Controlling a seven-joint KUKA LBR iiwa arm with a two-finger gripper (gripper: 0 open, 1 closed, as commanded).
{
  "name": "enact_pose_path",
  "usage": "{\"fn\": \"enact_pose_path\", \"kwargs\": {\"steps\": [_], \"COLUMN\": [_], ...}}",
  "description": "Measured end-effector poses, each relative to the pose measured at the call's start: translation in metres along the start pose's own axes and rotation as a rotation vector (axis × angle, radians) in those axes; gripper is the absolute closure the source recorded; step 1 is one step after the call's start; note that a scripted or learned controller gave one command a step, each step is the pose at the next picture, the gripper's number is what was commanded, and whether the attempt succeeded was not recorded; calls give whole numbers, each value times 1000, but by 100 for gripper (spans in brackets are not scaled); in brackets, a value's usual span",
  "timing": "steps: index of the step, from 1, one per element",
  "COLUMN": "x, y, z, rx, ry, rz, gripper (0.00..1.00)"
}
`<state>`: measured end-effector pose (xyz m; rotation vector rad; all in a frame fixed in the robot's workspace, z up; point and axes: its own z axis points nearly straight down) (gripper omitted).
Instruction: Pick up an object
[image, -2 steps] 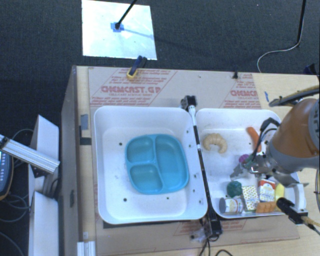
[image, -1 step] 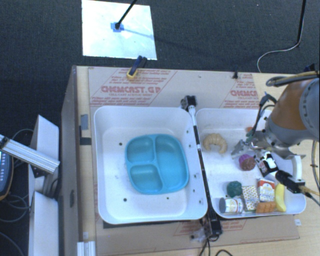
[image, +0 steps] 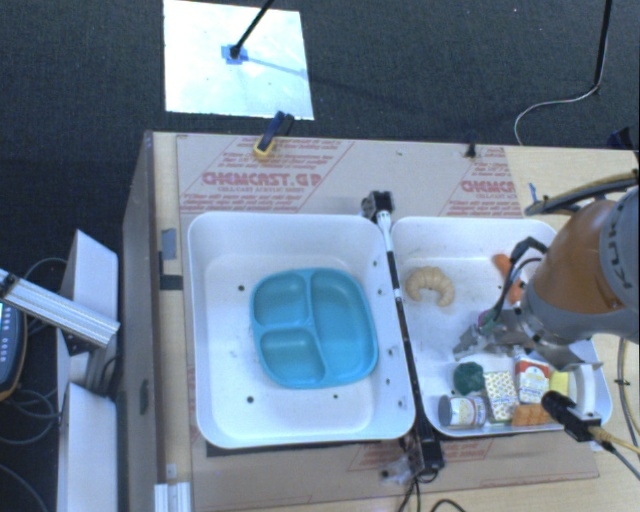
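- In the right bin (image: 470, 245), your gripper (image: 478, 337) hangs low over the floor, just far of the green cup (image: 467, 377) — you're in the reach, nothing lifted yet.
- Its fingers (image: 466, 346) seem slightly parted and empty, though the view is too coarse to be sure.
- Pickable things: the croissant (image: 430, 286) to the far left, and the can (image: 461, 411) and small cartons (image: 498, 394) along the near wall.
- Next you need a short descent onto one item — the cup is closest — then a firm close.
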<state>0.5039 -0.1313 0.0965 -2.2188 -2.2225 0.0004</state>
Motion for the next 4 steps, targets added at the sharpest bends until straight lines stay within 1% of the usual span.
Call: {"fn": "enact_pose_path", "kwargs": {"steps": [1,2,3,4], "x": [-30,-10,-10,78], "y": [82,50,51,141], "z": [-38,13,1,-90], "rx": [-6,-1,-5,-7], "ry": [-2,0,-1,1], "rz": [-2,-1,-4,-5], "gripper": [0,0,100,100]}}
